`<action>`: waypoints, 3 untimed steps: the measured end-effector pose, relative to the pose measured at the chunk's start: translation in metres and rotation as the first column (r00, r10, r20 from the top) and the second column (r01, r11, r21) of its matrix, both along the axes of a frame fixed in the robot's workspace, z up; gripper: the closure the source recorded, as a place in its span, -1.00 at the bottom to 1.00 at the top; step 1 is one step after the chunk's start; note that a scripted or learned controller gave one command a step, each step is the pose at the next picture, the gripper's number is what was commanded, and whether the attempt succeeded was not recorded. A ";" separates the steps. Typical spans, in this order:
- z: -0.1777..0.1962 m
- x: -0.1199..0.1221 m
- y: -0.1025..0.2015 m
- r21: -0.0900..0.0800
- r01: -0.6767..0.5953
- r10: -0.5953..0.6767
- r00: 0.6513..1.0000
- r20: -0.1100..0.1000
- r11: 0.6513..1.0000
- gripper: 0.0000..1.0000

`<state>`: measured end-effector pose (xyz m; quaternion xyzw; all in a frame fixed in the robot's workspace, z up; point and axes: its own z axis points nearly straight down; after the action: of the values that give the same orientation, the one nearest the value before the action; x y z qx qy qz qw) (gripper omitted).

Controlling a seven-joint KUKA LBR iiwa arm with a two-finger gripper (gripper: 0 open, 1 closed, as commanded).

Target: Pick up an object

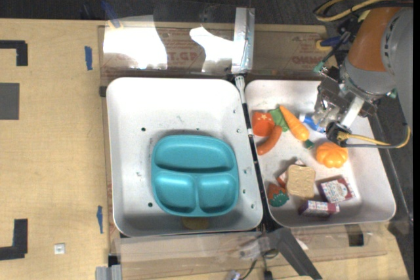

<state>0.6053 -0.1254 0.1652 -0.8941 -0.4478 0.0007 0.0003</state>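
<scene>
Plain tan wooden bench under everything, with dark carpet along the far side and some black L-shaped marks near the bench's left edge. Two shallow white bins sit side by side on it, and we've got a sheet of clear plastic standing up behind them, throwing glare.

Left white bin holds just one thing: a teal plastic divided plate with three compartments, sitting toward the near edge of that bin.

Right white bin is the busy one. Along its left edge we see a red toy pepper with a curved orange-red chili-shaped piece touching it just below. An orange toy carrot lies slanted beside the pepper. A small orange toy pumpkin sits near the middle-right. Toward the near edge there's a tan slice of toy bread, a small red strawberry-like piece beside it at the near-left corner, a purplish printed packet and a dark purple little box just beside that.

The grey arm with the orange band comes in over the far-right corner of that bin, yellow cables looped above it. The two-finger gripper hangs just above the pumpkin and right of the carrot, next to something small and blue. We honestly can't tell how its jaws stand, and we can't see anything between them.
</scene>
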 end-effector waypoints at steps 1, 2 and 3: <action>-0.078 0.009 0.004 0.001 0.293 -0.293 0.956 0.003 0.956 1.00; -0.079 0.048 0.015 0.002 0.662 -0.662 0.750 0.002 0.750 1.00; -0.080 0.047 0.015 0.000 0.662 -0.662 0.749 0.000 0.749 -1.00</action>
<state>0.6526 -0.1106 0.0853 -0.9948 -0.1022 0.0004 0.0005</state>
